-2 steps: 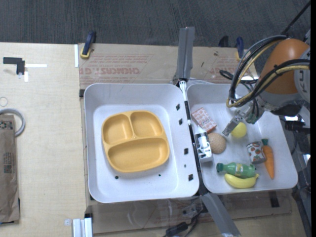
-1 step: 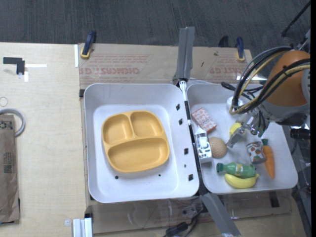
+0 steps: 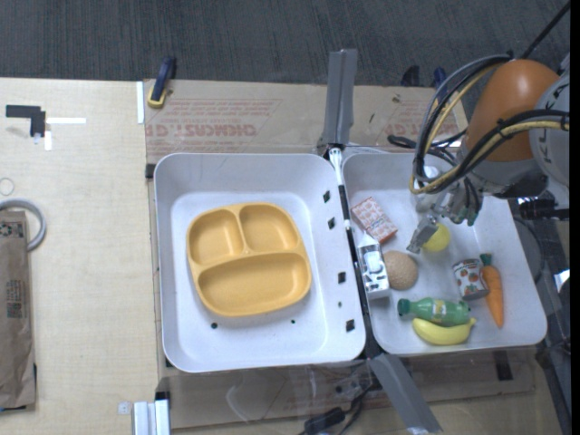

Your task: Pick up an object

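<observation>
Small round yellow plastic lemon (image 3: 439, 237) in right white bin (image 3: 526, 329), hand (image 3: 422, 238) touching; grip state unclear, lift not yet done.

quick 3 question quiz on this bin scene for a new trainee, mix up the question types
1. True or false: the yellow divided plate lies in the left bin.
2. Which item lies nearest the gripper? A) carrot B) lemon C) banana
3. Fill in: the green bottle lies on its side just above the ____.

Key
1. True.
2. B, the lemon sits right beside the gripper's tip in the right bin.
3. banana.
</observation>
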Motion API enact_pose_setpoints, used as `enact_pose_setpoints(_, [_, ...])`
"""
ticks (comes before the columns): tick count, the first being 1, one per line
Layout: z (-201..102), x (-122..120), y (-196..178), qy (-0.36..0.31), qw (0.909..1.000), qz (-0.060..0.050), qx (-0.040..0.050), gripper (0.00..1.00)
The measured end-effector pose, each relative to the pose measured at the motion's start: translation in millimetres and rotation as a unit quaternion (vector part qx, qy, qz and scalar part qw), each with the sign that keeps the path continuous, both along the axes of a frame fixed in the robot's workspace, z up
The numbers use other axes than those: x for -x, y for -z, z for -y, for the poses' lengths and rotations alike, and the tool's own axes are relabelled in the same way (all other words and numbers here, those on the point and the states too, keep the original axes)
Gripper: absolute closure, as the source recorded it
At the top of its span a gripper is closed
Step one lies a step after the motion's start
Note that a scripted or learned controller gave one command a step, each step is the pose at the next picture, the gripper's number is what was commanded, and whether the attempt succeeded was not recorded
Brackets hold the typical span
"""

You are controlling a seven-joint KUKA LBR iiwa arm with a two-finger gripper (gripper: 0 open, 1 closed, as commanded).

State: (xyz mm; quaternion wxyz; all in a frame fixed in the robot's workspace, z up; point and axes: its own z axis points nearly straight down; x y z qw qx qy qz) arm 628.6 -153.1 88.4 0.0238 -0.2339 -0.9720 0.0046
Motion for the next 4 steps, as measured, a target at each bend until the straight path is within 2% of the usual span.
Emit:
enact_pose_setpoints(1, [8,40,-4,-0.091,0.9955,0.026,-0.0008,0.0])
enact_pose_setpoints(2, [-35,-23,-4,-0.145,0.989,0.027,-0.0018,0.0])
enact_pose_setpoints(3, [39,-22,-101,-0.167,0.9856,0.027,-0.0016,0.0])
enact_pose_setpoints(4, [34,-18,-31,-0.244,0.9693,0.034,0.0003,0.0])
